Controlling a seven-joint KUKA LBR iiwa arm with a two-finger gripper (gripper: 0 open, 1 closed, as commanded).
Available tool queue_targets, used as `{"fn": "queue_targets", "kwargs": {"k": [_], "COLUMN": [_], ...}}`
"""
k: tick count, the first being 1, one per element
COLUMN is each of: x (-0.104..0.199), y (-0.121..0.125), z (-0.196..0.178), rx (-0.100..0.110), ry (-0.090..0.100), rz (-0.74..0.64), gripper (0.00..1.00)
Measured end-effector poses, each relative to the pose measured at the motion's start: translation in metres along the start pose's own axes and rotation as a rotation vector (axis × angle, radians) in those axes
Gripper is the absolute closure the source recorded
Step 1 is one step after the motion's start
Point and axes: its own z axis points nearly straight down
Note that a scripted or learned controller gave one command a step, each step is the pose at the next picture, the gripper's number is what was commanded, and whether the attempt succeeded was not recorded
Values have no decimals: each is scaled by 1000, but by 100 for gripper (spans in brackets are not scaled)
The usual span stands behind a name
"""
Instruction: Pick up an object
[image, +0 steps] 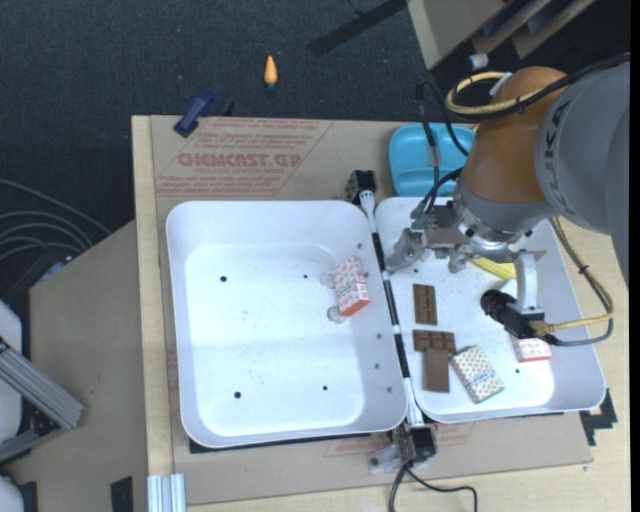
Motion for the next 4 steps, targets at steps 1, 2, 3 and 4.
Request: {"fn": "queue_targets", "kwargs": {"k": [1, 2, 3, 4], "x": [-60, -76, -75, -75], "y": [-62, -78, -77, -77], "z": [0, 98, 88, 88], "rx": [1, -4, -7, -6], "ry": [-1, -1, 0, 0], "rz": [2, 2, 2, 2], "gripper": [0, 0, 100, 0]}}
